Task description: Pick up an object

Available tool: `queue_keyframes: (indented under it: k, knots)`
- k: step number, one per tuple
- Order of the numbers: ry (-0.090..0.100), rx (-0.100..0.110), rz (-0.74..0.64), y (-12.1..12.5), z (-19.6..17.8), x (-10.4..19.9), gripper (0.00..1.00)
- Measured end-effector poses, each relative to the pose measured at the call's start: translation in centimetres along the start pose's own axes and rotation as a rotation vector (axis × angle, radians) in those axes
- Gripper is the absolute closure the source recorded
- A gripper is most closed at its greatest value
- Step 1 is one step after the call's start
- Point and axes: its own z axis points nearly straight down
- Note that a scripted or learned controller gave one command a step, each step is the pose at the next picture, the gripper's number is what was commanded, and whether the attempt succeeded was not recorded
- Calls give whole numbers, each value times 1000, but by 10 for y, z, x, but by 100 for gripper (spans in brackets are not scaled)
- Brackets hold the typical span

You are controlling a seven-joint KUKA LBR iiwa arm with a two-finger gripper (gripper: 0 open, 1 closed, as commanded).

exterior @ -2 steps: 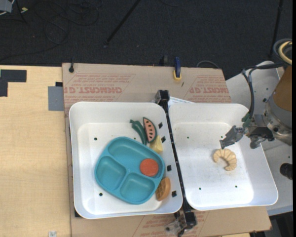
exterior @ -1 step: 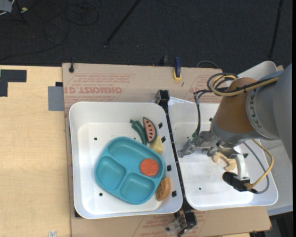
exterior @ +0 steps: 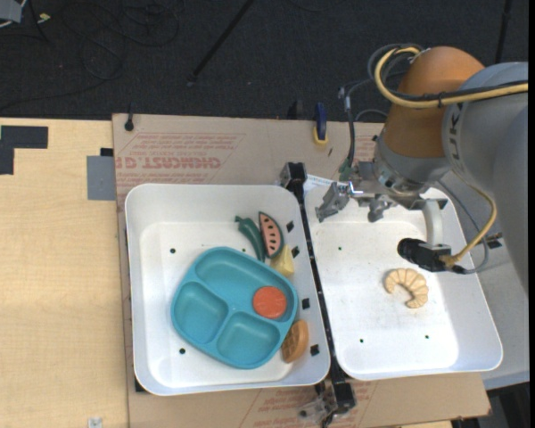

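**Claw spread above the right bin, nothing gripped**

The two-finger metal claw [exterior: 357, 201] is seen at the upper left part of the shallow white plastic right bin [exterior: 468, 350], its grey fingers [exterior: 331, 203] splayed apart. Nothing is seen between them, and contact with the bin floor cannot be judged from this slant. The claw is carried by the grey arm with the rounded orange band [exterior: 432, 92], around which yellow and black cables are looped.

A pale tan, crescent-shaped toy croissant [exterior: 407, 286] is found on the floor of the right bin, right of the bin's middle and well apart from the claw. Its surface is ridged in segments and looks matte, with a lighter cream tone on the upper curve. A black rounded part [exterior: 425, 254] attached to the cabling is seen just above it.

The shallow white plastic left bin [exterior: 147, 239] is occupied by a teal, smooth, three-compartment plastic tray [exterior: 212, 303] set at a tilt. A round orange-red disc-like toy [exterior: 269, 302] rests on the tray's right side. At the tray's lower right edge a golden-brown oval bread-like toy [exterior: 294, 341] is leaned. Above the tray a dark green curved pod-shaped toy [exterior: 250, 234], a red watermelon-slice toy with dark seeds [exterior: 269, 232] and a small pale yellow wedge [exterior: 284, 260] are grouped close together.

Both bins are set on brown printed cardboard [exterior: 205, 154] over a light wooden bench [exterior: 45, 283].
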Motion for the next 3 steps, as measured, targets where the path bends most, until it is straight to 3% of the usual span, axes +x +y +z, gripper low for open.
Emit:
queue_keyframes:
  k: [1,2,3]
  knots:
    - [1,5,0,19,-82,56,0]
    - [1,6,1,18,-176,121,0]
    - [-3,17,0,17,-179,119,100]
